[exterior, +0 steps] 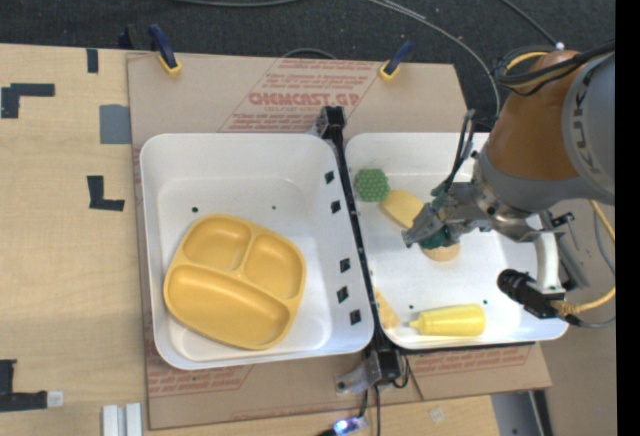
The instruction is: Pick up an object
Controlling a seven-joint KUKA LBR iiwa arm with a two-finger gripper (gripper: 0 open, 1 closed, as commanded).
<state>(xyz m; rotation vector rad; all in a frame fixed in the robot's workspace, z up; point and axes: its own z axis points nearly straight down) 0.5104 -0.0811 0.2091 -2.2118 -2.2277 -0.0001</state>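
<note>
In the right bin [520,149], my gripper [428,228] hangs low over a small teal and tan object [441,247], which shows just under its tip. A green bumpy ball [371,185] and a pale yellow wedge [401,208] lie just left of the gripper. A yellow squeeze bottle [447,321] lies on its side near the bin's front wall. The grey arm with its orange band [535,129] reaches in from the right and covers part of the bin.
A yellow divided plate [235,280] lies in the left bin [165,159]. A small yellow piece [384,312] sits against the divider [346,224] between the bins. Blue clamps [163,48] hold the cardboard at the back, and cables run behind.
</note>
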